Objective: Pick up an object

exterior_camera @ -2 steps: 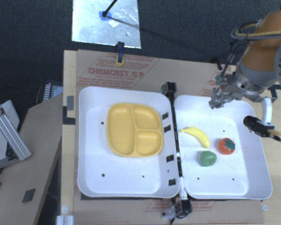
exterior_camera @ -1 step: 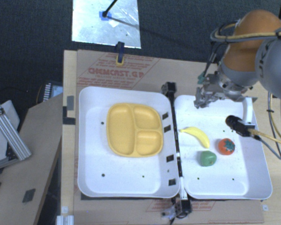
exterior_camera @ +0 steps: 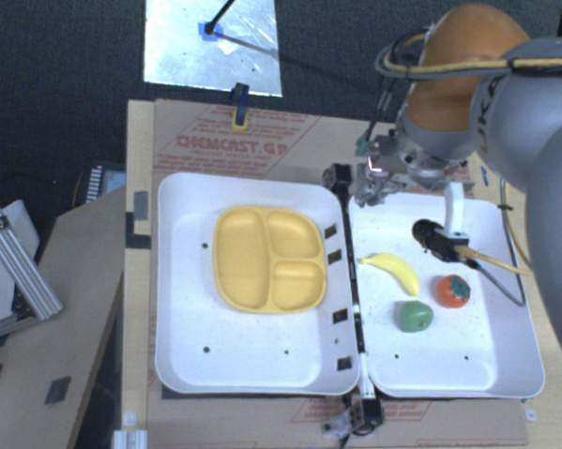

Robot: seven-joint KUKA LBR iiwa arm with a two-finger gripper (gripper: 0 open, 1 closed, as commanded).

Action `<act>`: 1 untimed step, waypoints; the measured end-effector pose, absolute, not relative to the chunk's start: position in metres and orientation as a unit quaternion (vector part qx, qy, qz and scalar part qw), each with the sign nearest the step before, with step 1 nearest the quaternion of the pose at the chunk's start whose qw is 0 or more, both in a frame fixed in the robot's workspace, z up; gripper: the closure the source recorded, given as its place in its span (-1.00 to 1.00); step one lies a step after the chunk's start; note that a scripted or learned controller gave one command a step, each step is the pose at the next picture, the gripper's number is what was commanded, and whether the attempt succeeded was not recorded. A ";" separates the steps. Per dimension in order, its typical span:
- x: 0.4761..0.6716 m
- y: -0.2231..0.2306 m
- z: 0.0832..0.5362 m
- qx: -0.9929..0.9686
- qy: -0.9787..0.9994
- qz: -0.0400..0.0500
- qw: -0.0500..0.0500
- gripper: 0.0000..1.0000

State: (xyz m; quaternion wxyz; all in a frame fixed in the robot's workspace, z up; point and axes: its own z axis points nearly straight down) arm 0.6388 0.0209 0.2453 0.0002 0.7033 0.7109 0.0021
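We judge ourselves at the approach step: our end effector (exterior_camera: 382,184) hovers over the right white bin's (exterior_camera: 499,366) far-left corner, its opening impossible to tell, and must next descend toward the yellow plastic banana (exterior_camera: 392,270) mid-bin.

One line of print can be made out — red block letters on the brown cardboard sheet (exterior_camera: 267,134) that lies under the two bins, just beyond the far edge of the left bin (exterior_camera: 179,289). It seems to read "CHEMCAST", followed by a few characters that look like "G9" or "GP" — too blurred to settle. A second patch of red print shows on the same cardboard at the near edge, below the bins, but it is too small and smeared to read.
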 end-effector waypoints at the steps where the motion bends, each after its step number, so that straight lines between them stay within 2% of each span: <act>1: 0.655 0.069 0.236 0.704 0.710 0.002 0.000 1.00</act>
